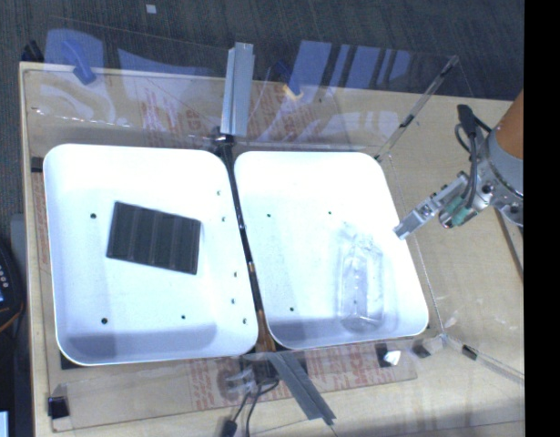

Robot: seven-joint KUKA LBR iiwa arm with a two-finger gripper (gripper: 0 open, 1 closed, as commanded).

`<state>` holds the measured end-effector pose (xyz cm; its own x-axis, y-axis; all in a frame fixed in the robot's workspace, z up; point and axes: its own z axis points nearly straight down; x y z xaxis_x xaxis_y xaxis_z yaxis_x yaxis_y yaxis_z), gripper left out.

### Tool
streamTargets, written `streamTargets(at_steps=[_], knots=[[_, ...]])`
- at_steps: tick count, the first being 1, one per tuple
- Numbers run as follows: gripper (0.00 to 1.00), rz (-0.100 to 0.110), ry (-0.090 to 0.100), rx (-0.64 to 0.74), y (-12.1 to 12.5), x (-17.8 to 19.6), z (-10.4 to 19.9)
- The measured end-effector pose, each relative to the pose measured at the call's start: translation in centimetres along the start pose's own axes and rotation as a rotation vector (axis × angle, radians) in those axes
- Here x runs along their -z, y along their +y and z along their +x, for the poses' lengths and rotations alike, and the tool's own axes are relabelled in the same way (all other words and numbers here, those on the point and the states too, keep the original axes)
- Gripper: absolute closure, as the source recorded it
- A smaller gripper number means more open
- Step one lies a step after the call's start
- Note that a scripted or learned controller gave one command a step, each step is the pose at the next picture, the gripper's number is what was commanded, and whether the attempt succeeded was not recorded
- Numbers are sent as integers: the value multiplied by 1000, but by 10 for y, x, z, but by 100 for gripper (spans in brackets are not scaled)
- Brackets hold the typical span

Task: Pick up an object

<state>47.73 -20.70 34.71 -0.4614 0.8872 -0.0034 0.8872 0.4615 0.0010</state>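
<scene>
From my remote station I see the arm (503, 157) entering at the right, its wrist angled down and left. The gripper (409, 224) hangs over the bench just outside the right bin's (307, 176) right rim, touching nothing and holding nothing; how far it is open I cannot tell. A clear plastic bottle (360, 280) lies in the right bin. A dark ribbed slab (155, 237) lies flat in the left bin (70, 176).

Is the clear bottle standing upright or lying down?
Lying down: the clear bottle stretches lengthwise along the right bin floor.
</scene>
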Motion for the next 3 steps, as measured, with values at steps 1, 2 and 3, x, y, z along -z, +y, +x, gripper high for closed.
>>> streamTargets(at_steps=[1,2,3], knots=[[100,5,6,-472,39,-131,-11],[100,4,5,-458,33,-116,31],[100,2,2,-655,12,-103,-9]])
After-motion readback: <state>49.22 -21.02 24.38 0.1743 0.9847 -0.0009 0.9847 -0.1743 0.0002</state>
